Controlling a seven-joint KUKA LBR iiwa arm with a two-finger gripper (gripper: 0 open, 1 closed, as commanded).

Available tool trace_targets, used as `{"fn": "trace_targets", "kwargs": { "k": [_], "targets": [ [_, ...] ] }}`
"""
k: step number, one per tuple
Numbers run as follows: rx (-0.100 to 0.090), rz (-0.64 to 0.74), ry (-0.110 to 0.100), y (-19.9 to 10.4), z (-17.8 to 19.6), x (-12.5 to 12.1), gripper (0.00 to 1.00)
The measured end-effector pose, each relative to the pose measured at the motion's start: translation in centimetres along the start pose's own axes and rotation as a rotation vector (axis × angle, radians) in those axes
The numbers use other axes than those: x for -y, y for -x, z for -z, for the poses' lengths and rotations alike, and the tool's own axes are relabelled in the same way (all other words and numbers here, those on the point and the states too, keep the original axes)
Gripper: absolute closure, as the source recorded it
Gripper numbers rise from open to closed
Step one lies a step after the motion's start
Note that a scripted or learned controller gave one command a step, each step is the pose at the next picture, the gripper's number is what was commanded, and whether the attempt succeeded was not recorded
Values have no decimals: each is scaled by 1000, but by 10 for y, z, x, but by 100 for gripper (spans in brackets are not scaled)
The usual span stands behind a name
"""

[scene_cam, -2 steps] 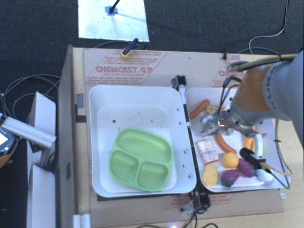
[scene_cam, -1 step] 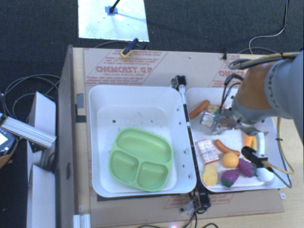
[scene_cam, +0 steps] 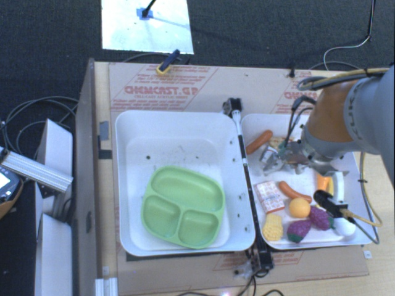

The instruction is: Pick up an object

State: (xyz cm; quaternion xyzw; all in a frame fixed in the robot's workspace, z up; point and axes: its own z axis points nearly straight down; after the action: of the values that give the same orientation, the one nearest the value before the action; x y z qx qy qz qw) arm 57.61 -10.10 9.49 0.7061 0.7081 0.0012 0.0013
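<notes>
**Gripper low among toy food in the right bin**

Over the right bin (scene_cam: 355, 165), the metal gripper (scene_cam: 274, 159) hangs low by a smooth orange sausage (scene_cam: 258, 142); whether it is spread or pressed together cannot be told. Nearby lie a second sausage (scene_cam: 294, 191), a round orange (scene_cam: 299, 208), bumpy yellow corn (scene_cam: 273, 226), knobbly purple grapes (scene_cam: 299, 229) and a flat printed card (scene_cam: 269, 196). A glossy green three-compartment plate (scene_cam: 182, 206) rests in the left bin (scene_cam: 133, 140).

Grey arm (scene_cam: 370, 106), orange band (scene_cam: 330, 113), black cables
</notes>
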Motion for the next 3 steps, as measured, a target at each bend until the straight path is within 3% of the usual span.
{"fn": "trace_targets", "kwargs": {
  "k": [1, 2, 3],
  "targets": [
    [1, -2, -7, -17, -11, -54, 0],
    [1, 1, 0, -18, 1, -56, 100],
    [1, 1, 0, -17, 1, -56, 0]
  ]
}}
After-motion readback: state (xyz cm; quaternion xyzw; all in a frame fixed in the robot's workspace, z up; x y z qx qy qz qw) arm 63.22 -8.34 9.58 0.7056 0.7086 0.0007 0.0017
